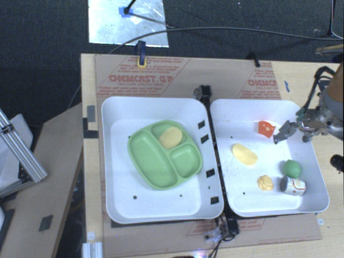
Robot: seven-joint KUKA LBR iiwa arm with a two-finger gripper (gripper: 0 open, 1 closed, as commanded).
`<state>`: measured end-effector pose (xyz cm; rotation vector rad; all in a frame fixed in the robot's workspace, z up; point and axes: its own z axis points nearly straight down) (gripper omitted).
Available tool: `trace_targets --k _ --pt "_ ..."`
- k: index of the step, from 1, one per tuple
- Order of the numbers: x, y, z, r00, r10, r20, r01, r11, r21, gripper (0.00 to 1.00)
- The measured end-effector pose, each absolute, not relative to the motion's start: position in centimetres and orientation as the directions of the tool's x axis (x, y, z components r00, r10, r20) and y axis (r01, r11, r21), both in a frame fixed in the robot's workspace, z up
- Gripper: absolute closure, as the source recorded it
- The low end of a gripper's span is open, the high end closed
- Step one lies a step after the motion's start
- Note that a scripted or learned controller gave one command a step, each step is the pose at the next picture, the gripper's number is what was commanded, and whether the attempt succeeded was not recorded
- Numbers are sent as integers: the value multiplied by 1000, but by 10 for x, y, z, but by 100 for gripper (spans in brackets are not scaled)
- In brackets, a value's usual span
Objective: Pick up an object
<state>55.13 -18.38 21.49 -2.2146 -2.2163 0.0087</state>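
The tool (293, 130), fingers apart, hovers beside the orange block (266, 128) (probably light, stiff plastic); grip its flat sides.

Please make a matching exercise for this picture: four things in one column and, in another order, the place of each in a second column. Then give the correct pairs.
Things:
1. green divided plate
2. orange piece
3. small can
4. gripper

Places:
A. lying in the right bin's near right corner, beside a green ball
B. in the right bin's far part, just left of the gripper
C. in the middle of the left bin, with a yellow item in one compartment
D. above the right bin's far right part

Pairs: 1-C, 2-B, 3-A, 4-D
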Motion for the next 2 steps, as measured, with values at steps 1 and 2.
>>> trace_targets --k 1,2 --pt "554 -183 221 -4 1000 -1 1000 4 1 0" --pt "553 -186 159 -2 1000 1 1000 2 -3 0"
